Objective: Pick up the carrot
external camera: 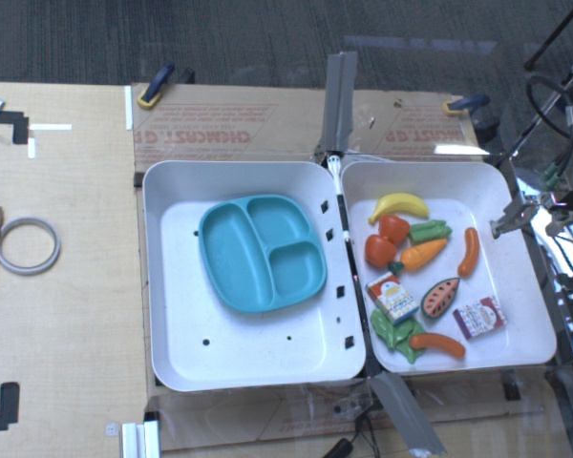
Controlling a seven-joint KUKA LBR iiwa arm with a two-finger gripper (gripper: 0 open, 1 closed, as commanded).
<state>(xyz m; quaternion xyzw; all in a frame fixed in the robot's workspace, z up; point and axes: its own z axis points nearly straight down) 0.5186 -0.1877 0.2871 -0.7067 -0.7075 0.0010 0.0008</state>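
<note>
1. The carrot, a smooth orange plastic taper with a green leafy top, lies in the right bin, just below the curved yellow banana.
2. Left of the carrot, touching it, sit two glossy red tomato-like pieces.
3. Right of the carrot lies an orange-red sausage; below the carrot rest a watermelon slice and a small printed carton, its writing too small to read.
4. Well left of the carrot, the left bin holds a teal three-compartment plate.
5. Cardboard behind the bins reads "CHEMCAST GP", upside down.
6. The tool cannot be made out, so its state cannot be told.
</note>
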